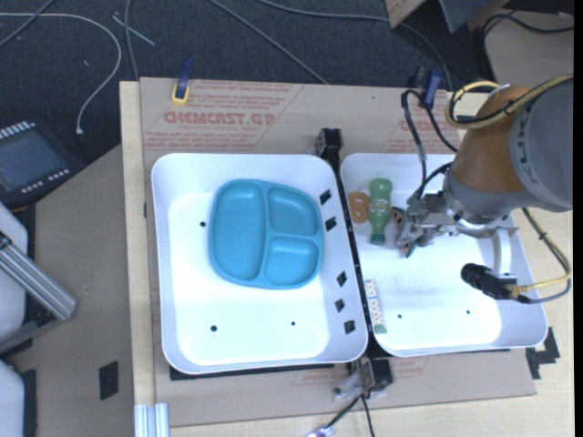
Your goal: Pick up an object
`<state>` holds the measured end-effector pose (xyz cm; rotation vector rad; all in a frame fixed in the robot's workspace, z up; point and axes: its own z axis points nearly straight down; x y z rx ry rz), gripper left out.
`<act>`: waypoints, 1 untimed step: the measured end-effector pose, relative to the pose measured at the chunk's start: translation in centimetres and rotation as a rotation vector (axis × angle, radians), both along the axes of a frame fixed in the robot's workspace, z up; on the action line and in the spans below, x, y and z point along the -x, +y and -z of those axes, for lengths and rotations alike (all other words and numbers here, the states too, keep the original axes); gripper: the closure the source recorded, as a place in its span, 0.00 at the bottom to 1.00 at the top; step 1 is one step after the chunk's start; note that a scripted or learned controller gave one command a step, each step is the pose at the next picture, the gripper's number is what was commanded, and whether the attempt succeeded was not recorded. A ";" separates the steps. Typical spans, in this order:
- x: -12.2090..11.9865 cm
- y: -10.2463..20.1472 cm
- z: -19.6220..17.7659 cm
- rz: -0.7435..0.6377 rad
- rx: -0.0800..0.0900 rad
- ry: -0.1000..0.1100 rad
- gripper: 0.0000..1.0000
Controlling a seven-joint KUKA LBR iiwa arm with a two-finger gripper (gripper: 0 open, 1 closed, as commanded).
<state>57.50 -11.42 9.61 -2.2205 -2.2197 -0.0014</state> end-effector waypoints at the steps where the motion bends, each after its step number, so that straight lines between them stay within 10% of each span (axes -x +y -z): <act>1: -0.2 0.9 -4.7 -0.002 0.002 -0.006 1.00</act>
